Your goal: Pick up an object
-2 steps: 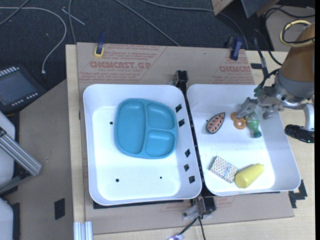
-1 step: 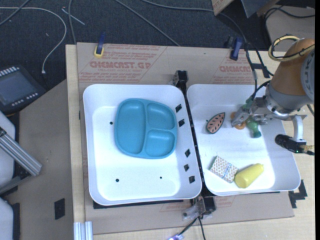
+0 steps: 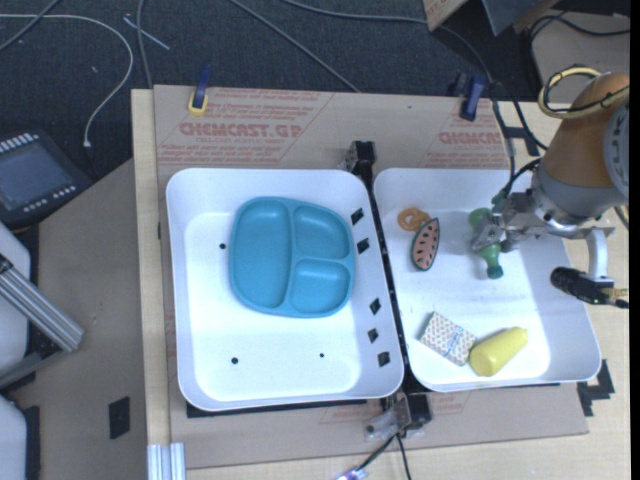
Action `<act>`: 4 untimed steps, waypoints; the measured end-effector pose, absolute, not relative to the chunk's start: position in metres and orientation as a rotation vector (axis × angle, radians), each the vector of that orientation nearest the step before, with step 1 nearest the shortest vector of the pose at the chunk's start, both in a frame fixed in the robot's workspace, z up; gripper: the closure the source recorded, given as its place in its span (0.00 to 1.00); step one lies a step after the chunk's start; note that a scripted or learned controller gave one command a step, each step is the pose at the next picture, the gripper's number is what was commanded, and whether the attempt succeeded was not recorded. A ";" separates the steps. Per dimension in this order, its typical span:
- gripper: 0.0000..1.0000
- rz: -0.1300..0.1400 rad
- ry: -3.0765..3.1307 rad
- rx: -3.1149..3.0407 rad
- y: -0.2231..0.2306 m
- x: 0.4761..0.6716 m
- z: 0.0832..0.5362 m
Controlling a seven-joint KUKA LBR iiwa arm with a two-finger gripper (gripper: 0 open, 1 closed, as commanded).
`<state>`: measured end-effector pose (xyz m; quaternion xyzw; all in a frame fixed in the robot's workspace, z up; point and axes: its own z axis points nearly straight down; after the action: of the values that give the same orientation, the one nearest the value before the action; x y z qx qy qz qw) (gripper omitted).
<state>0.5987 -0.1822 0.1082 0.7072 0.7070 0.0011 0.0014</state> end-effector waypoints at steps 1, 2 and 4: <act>1.00 0.004 2.220 2.218 -0.178 0.598 0.152; 1.00 0.007 2.218 2.214 -0.181 0.604 0.216; 1.00 0.001 2.229 2.218 -0.134 0.612 0.242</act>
<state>0.6118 -0.1337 0.2423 0.7053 0.7089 0.0003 -0.0015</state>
